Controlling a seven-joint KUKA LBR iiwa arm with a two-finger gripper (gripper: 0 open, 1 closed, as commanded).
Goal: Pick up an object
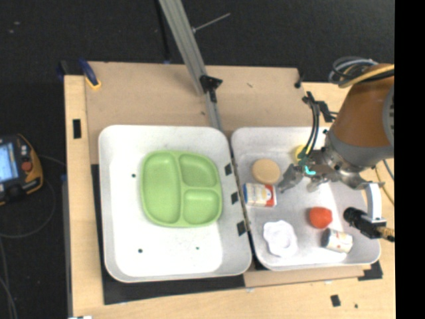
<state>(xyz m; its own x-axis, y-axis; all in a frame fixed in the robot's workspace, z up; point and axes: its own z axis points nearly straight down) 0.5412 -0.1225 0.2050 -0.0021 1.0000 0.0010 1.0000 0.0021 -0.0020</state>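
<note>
Wooden bench (pixel 153 92), right white bin (pixel 265 141), small carton (pixel 259 195) long axis left-right, end effector (pixel 307 177) beside it, grip state unclear

the right bin (pixel 265 137) holds a round tan cookie-like disc (pixel 266 171), a small red and white carton (pixel 259 195) lying just below it, a crumpled white lump (pixel 279 237), a red ball (pixel 320 216), and a white cup (pixel 337 240) tipped on its side.
</note>
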